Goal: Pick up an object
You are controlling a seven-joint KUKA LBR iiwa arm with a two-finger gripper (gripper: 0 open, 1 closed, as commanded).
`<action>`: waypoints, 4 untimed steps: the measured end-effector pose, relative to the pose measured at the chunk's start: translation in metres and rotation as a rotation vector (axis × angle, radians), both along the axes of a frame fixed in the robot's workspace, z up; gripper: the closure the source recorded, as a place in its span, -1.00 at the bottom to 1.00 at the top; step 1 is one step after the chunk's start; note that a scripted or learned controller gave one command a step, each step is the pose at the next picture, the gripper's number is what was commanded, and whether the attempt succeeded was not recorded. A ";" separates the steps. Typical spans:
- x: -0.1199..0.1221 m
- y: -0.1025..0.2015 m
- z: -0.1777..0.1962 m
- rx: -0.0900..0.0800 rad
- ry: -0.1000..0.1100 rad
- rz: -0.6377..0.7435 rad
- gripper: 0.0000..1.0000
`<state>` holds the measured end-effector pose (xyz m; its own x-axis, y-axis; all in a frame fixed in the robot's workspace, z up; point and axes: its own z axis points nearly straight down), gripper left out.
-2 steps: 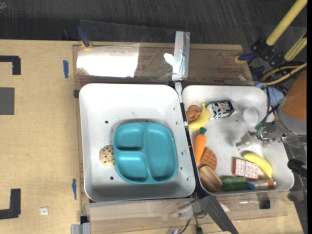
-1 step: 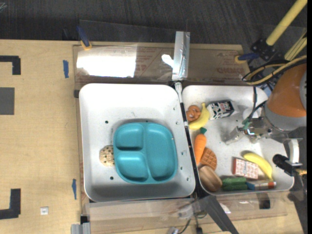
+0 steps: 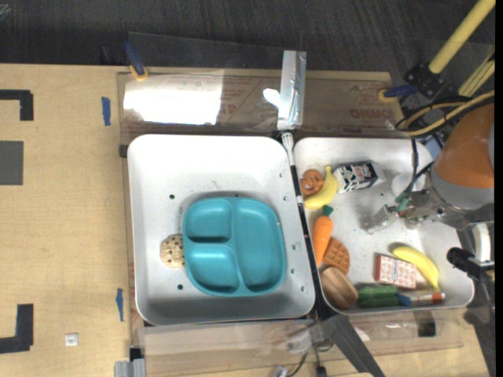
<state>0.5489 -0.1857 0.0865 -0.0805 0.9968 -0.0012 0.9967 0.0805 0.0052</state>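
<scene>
Lowest in view, well left of the pincer (image 3: pixel 383 217), a cookie (image 3: pixel 172 250) lay against a teal divided plate (image 3: pixel 233 244) in the left bin (image 3: pixel 149 163), apparently kept apart as a drop spot. Nearer the pincer, an orange carrot (image 3: pixel 322 233) and a waffle (image 3: pixel 337 254) crowded the right bin (image 3: pixel 354 149) wall. Behind it stood a small milk carton (image 3: pixel 354 174), black and white. The pincer hung spread over bare floor, pinching nothing. Below-right lay a yellow banana (image 3: pixel 418 262), curved, unobstructed, seemingly the easiest pick.

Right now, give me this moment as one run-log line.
arm: over right bin | gripper: low, mid-bin, nothing seen held | nearest: milk carton, banana | left bin: teal tray, cookie
</scene>
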 end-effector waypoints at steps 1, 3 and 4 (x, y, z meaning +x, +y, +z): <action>-0.063 -0.029 0.003 0.011 -0.004 0.222 -1.00; -0.063 -0.033 0.012 -0.001 -0.009 0.180 1.00; -0.025 0.062 0.160 0.002 -0.002 -0.038 1.00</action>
